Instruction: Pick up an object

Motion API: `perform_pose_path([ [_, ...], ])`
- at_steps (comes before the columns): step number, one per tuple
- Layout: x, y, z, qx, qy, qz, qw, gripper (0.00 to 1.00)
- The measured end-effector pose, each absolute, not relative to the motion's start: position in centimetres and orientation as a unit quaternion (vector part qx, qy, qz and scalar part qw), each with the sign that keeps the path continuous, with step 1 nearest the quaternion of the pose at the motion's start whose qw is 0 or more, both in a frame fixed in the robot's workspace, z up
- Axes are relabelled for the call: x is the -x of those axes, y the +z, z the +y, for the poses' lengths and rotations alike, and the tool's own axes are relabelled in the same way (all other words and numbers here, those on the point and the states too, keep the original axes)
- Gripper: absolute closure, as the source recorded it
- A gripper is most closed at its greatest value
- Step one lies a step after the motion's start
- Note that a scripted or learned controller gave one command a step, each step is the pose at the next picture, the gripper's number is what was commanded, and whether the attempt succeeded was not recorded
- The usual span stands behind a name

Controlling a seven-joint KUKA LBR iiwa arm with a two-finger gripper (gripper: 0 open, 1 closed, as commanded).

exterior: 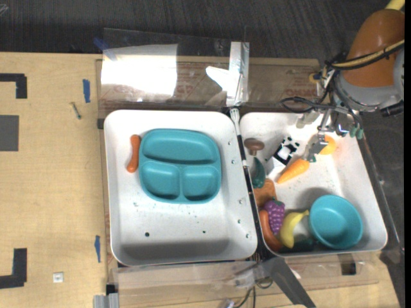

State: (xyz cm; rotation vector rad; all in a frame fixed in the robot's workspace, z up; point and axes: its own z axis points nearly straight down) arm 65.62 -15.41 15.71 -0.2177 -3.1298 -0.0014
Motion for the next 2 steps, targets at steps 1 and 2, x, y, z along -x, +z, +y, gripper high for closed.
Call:
perform_pose_path([
  [1,-63.7,11.4,-13.0,0.091,0.0006,-0.996,-0.007,0.00],
  [2,-61.3,8.8,-12.1,0.163,-0.0004,-0.987,-0.004,0.00],
])
